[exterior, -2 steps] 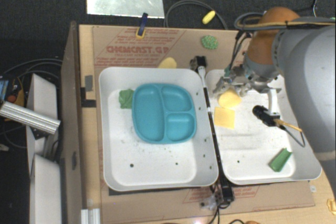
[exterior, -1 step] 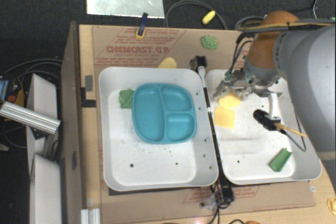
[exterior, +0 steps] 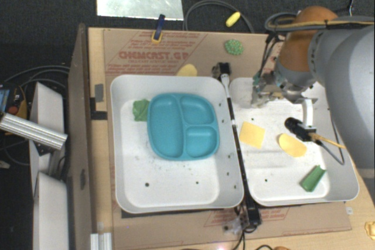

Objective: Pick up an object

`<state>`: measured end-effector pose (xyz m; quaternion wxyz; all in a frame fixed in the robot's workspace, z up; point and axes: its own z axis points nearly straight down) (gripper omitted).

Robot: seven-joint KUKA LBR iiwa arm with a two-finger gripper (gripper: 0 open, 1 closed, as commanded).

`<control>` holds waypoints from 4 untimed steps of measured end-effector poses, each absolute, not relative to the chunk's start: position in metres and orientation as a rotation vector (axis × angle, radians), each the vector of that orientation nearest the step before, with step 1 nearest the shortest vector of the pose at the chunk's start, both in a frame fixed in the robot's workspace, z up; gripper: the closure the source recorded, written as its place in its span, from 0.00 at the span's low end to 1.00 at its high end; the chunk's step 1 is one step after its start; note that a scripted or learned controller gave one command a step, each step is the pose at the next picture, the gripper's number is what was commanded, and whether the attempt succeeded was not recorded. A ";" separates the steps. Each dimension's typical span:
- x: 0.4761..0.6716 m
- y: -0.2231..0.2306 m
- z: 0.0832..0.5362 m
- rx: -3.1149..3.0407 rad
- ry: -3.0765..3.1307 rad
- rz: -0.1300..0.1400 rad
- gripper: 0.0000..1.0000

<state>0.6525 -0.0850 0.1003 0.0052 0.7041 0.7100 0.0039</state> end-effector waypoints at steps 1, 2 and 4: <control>0.602 -0.148 0.184 2.222 2.211 0.002 1.00; 0.595 -0.204 0.211 2.220 2.213 0.001 1.00; 0.632 -0.167 0.222 2.210 2.226 0.006 1.00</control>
